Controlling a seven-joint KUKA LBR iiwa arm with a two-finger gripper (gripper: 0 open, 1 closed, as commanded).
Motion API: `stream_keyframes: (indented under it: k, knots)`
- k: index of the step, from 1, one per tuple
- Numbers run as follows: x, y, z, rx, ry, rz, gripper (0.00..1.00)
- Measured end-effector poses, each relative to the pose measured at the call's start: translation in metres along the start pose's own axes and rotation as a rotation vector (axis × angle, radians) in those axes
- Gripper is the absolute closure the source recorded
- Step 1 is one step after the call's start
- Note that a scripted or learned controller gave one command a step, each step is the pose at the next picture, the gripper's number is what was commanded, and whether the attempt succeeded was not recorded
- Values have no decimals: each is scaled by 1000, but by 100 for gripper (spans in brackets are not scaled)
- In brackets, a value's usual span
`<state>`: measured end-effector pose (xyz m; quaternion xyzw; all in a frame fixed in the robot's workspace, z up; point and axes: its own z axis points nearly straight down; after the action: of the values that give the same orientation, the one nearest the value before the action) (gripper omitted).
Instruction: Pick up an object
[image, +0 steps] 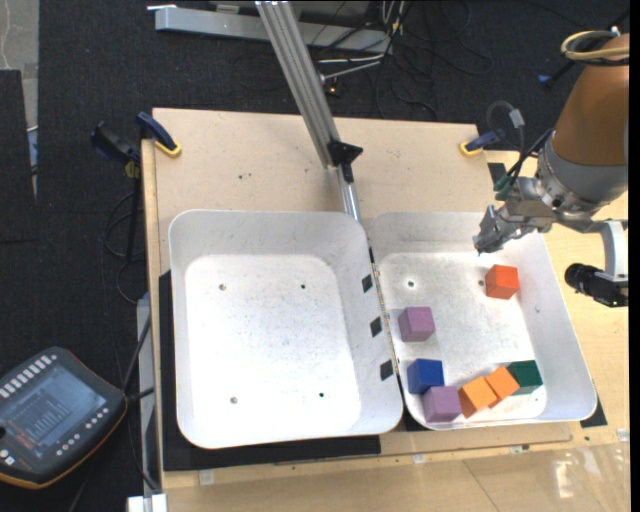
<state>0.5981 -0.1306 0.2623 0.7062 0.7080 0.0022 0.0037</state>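
Gripper (493, 240): finger state cannot be told; nothing visibly held
Orange block (501, 281): just below gripper, unlifted
Progress: early; descent, grasp and lift remain

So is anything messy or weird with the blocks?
Nothing is broken or spilled. Four blocks bunch in the right bin's near corner: blue, purple, orange, green. Some sit turned crookedly.

The pincer (492, 236) hangs over the right bin (560, 330) — just at 11 o'clock from an orange cube (501, 281). Purple (417, 323), blue (425, 374) and green (524, 376) cubes lie toward 6 o'clock.
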Motion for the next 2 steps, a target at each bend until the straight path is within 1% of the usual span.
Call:
stream_keyframes:
  k: [1, 2]
  knots:
    - [0, 1, -17, 4, 1, 0, 100]
    - [57, 8, -17, 7, 3, -6, 100]
